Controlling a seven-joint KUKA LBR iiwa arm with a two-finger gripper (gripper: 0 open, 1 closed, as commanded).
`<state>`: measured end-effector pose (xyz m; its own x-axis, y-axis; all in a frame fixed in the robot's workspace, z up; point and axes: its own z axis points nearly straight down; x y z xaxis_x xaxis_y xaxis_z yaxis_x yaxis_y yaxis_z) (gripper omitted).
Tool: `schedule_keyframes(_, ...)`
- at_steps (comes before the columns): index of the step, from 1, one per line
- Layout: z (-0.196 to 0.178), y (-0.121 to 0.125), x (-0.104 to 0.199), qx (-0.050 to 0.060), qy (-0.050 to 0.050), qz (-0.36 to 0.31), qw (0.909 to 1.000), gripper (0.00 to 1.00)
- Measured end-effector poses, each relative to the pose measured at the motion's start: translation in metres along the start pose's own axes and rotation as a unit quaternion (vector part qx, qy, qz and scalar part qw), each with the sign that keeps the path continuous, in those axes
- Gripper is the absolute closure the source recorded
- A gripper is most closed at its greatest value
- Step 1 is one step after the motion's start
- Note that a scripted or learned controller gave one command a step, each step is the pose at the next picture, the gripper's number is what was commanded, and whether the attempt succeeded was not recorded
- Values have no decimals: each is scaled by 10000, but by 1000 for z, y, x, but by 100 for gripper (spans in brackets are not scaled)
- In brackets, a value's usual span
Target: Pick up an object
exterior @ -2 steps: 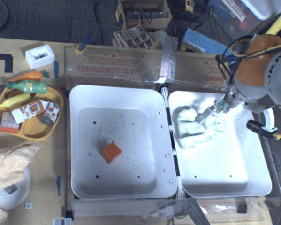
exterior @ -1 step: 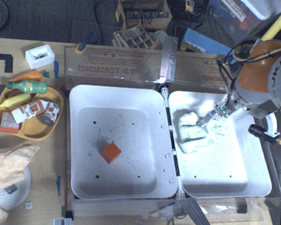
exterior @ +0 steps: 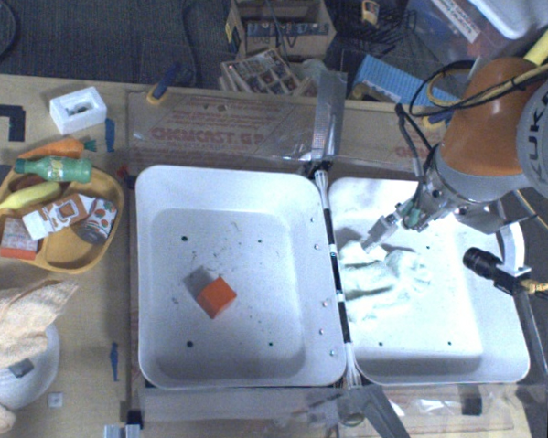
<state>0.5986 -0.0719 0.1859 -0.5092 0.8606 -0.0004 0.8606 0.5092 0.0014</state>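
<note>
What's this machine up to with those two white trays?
The arm reaches in over the right bin, its end effector low near that bin's left side, by some pale, see-through stuff lying there. It's hard to tell whether it has hold of anything. An orange block sits untouched in the left bin.

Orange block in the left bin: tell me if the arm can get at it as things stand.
Probably yes. The orange block lies alone on the left bin floor, open from above. The gripper hangs over the right bin, so it must cross the divider.
</note>
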Motion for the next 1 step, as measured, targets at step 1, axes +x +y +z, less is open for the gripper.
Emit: schedule_keyframes(1, 93, -25, -31, -35, -21, 568, 9984, 0)
